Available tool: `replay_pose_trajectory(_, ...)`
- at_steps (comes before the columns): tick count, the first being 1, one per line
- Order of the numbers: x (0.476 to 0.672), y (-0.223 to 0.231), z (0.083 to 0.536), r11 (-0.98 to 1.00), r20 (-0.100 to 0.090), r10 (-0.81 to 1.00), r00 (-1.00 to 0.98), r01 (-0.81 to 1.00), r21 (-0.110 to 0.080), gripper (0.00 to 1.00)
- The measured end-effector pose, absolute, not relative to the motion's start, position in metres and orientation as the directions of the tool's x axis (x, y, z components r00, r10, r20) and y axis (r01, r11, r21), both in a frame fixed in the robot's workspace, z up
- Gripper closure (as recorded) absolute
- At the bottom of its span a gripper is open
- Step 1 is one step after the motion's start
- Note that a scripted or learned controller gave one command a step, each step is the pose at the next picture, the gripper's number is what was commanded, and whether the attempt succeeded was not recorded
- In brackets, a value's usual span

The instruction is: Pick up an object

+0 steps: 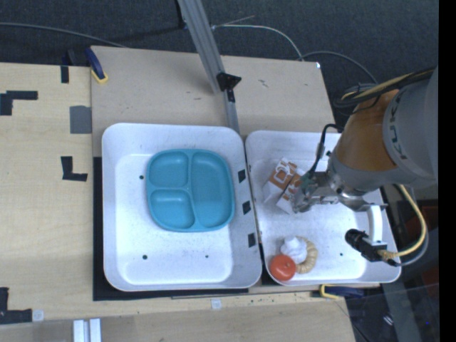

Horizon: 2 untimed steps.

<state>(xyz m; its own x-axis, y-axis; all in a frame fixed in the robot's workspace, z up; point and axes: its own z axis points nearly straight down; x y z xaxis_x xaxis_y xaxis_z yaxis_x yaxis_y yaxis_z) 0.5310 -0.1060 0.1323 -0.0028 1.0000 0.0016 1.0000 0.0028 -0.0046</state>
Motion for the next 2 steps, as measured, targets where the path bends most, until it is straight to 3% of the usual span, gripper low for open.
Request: replay_pose_trajectory(2, 0.541, -0.093, 0.222, 0.002, 0.000, 1.000, -0.002, 1.000, 0.003, 1.00)
